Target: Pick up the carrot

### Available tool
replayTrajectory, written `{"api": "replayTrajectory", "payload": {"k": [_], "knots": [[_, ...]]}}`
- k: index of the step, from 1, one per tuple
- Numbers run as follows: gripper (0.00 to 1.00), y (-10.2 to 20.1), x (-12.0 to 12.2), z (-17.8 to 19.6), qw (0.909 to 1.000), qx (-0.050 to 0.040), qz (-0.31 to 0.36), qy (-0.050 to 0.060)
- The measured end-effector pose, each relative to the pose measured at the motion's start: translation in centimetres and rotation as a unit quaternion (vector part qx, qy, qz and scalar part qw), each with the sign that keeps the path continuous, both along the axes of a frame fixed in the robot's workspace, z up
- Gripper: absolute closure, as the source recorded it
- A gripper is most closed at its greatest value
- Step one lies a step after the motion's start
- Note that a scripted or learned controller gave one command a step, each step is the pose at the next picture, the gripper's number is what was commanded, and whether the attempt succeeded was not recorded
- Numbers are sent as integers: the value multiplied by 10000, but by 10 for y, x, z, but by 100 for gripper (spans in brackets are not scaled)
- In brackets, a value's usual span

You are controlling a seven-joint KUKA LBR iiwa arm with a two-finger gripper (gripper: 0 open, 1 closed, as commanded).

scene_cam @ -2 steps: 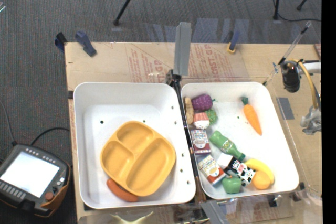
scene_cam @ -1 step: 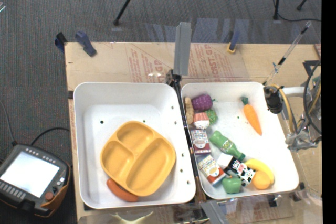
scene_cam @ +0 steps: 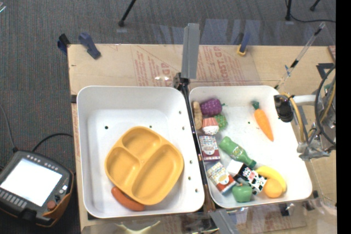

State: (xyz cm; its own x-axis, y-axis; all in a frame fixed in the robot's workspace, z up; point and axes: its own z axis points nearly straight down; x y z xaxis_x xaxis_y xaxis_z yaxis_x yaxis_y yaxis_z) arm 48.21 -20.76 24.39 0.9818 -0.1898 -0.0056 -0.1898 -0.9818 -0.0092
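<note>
A: Carrot [scene_cam: 264, 123]?
B: In the right bin [scene_cam: 285, 172], upper-right part, lying flat on the white floor, green top toward the far rim, tip toward the near side. Nothing touching it.
A: Nearest stuff?
B: Green bottle [scene_cam: 238, 153] to its lower left, well apart. Purple grapes [scene_cam: 210, 106] near the bin's left wall. Banana [scene_cam: 272, 175] and orange [scene_cam: 273, 188] at the near right corner, green pepper [scene_cam: 242, 192] beside them.
A: Gripper?
B: Arm hardware sits at the right edge, outside the bin's rim; can't make out the gripper or tell its state.
A: Left bin [scene_cam: 93, 118]?
B: Yellow divided plate [scene_cam: 144, 164], w/ an orange-red sausage [scene_cam: 127, 200] partly under its near edge.
</note>
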Motion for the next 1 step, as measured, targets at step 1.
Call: {"api": "replayTrajectory", "payload": {"k": [1], "knots": [[100,0,3,11,10000,-6,-30,-10]]}}
